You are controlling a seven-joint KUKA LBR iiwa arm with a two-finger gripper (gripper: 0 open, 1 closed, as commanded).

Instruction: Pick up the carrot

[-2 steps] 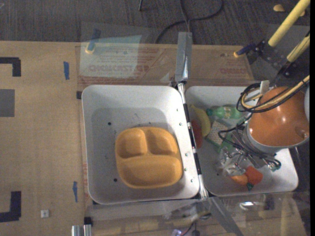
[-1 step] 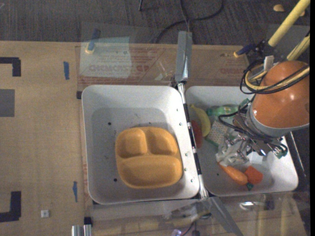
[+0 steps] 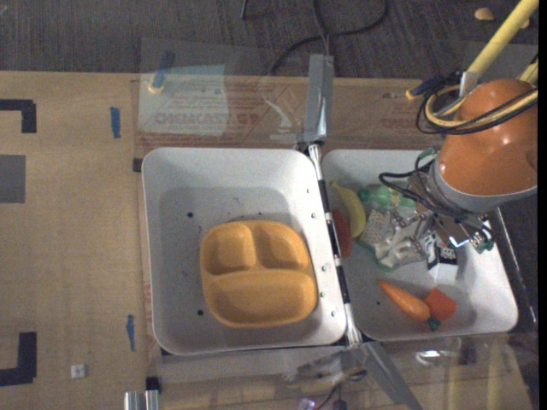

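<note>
Faint red lettering runs across the clear plastic sheet (image 3: 192,101) lying above the left bin — too blurred to read for certain — and nothing else bears legible text.

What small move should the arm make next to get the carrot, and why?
Probably shift the tool toward the near edge of the right bin and lower it. The carrot lies free on the bin floor, nearer the camera than the tool, which now hangs over the clutter in mid-bin. A red block sits close beside the carrot's tip.
</note>
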